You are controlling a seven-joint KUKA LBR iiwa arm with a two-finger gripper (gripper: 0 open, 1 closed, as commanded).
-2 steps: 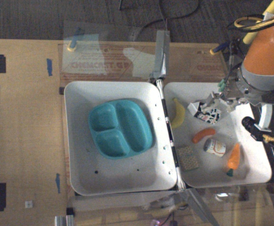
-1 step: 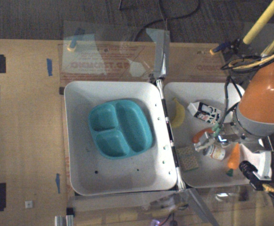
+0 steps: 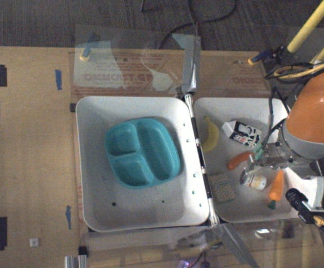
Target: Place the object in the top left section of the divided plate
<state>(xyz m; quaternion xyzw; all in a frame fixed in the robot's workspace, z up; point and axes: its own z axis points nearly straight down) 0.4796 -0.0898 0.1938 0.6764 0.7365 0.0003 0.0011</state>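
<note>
A teal divided plate (image 3: 143, 152) lies in the left white bin (image 3: 95, 205); its three sections hold nothing. My gripper (image 3: 260, 162) hangs low over the right bin (image 3: 245, 211). It is beside an orange-red sausage-shaped piece (image 3: 238, 161) and just above a small white jar (image 3: 255, 180) lying on its side. A carrot (image 3: 275, 187) rests to the right of the jar. The arm's orange band (image 3: 313, 113) and grey wrist hide the bin's right part.
The right bin also holds a yellow banana (image 3: 211, 134), a white and black packet (image 3: 242, 132) and a tan square mesh pad (image 3: 223, 188). A metal ridge (image 3: 198, 155) separates the bins. Cables and yellow rods crowd the upper right.
</note>
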